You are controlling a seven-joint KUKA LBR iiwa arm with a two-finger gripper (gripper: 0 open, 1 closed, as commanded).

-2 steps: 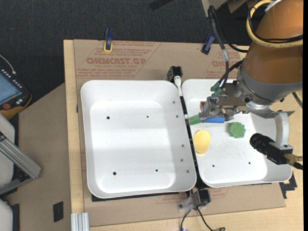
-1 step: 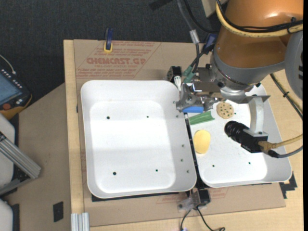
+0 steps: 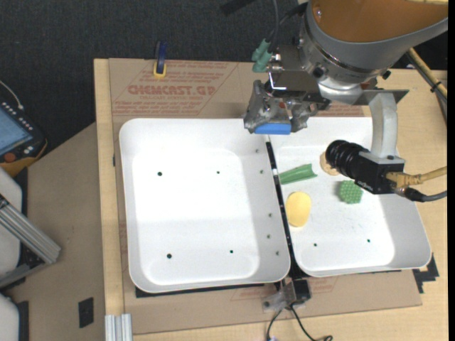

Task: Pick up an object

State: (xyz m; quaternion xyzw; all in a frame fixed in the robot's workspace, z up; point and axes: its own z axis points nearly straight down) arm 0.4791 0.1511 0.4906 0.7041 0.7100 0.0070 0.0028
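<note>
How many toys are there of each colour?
Green: 2, a long green piece and a bumpy green piece
Yellow: 1, a yellow piece
Blue: 1, a blue piece at the gripper
Total: 4

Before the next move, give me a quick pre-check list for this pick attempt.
1. Tool position: at the far edge of the right bin, near the divider. ok.
2. Blue object at the tool tip: whether it is gripped, cannot tell.
3. Pick targets in right bin: green stick, yellow piece, green textured block lie apart. ok.
4. Tan item: partly hidden by the black arm-mounted unit. not ok.
5. Cable over the right bin edge: snag risk, cannot tell.
</note>
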